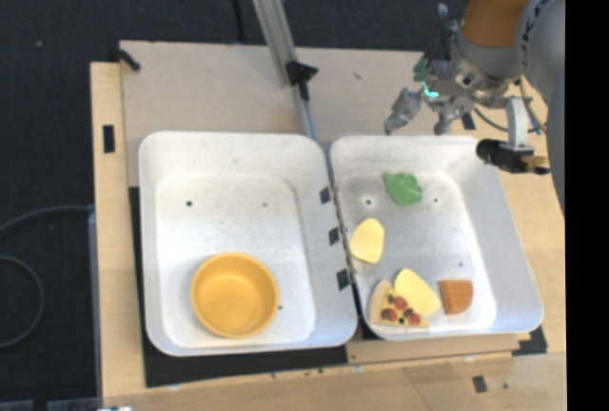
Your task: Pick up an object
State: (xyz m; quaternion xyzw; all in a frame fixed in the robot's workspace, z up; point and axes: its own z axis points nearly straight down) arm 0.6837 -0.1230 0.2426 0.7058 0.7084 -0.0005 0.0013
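Note:
My gripper [422,119] hangs above the far rim of the right bin [495,209], its two fingers spread apart with nothing between them. Below it in that bin lie a green leaf-shaped piece [403,188], a pale yellow piece [367,241], a pizza slice with red toppings [396,308], a yellow wedge [417,291] and an orange-brown block [457,296]. The green piece is the nearest to the gripper, a little toward the camera.
The left bin [171,209] holds a yellow bowl [234,294] near its front. A slanted metal pole [276,19] rises behind the seam between the bins. A black fitting [509,155] sits at the right bin's far right rim.

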